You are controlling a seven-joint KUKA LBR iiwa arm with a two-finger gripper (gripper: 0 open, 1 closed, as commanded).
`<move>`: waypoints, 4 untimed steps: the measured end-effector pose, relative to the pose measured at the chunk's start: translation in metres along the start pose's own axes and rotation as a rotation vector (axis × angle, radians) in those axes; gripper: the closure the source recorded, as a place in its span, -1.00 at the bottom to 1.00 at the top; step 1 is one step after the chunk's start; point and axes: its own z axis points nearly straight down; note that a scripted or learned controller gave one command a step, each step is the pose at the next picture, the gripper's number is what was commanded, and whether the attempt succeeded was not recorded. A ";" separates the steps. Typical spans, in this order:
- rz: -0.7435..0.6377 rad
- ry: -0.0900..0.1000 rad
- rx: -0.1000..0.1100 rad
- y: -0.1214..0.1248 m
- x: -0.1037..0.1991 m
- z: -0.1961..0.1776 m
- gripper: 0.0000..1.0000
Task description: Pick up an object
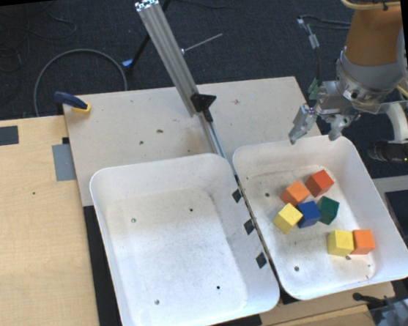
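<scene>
On the far left, a pale wooden counter [21,240] fills the lower half, with dark grey angular patches set into its top near the upper corner and a grey rectangle further right. Behind it the floor is dark carpet [245,13], strewn with thin black cables, one of them curled in a loop [78,70]. A lighter beige board [184,120] lies beyond the bins, dotted with small holes, and a blue and yellow clamp [71,102] sits at its back left corner. Next comes the left bin [113,206], a shallow white tray speckled with grey marks. A slanted aluminium rail [168,52] rises from the gap between the bins toward the top, ending in a checkered tip. Black clips line the seam where the two trays meet. The right bin [275,260] holds seven small blocks: a yellow block [287,217], an orange block [295,192], a blue block [308,213], a red-orange block [319,182] and a dark green block [328,209] clustered together, touching or nearly so. Nearer the front sit a second yellow block [339,242] and a second orange block [363,241], side by side. Above the back rim of this bin hangs the gripper [317,128], its two fingers spread apart with nothing between them, well apart from the blocks. The grey and orange arm [373,34] rises from it at the right.
</scene>
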 end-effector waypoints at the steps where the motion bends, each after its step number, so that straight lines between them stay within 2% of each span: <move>1: 0.009 0.002 0.011 -0.073 -0.031 0.086 -1.00; 2: 0.004 -0.005 -0.010 -0.056 0.013 0.184 -1.00; 3: 0.010 -0.002 -0.009 -0.057 0.011 0.174 1.00; 4: 0.011 -0.002 -0.009 -0.057 0.011 0.175 -1.00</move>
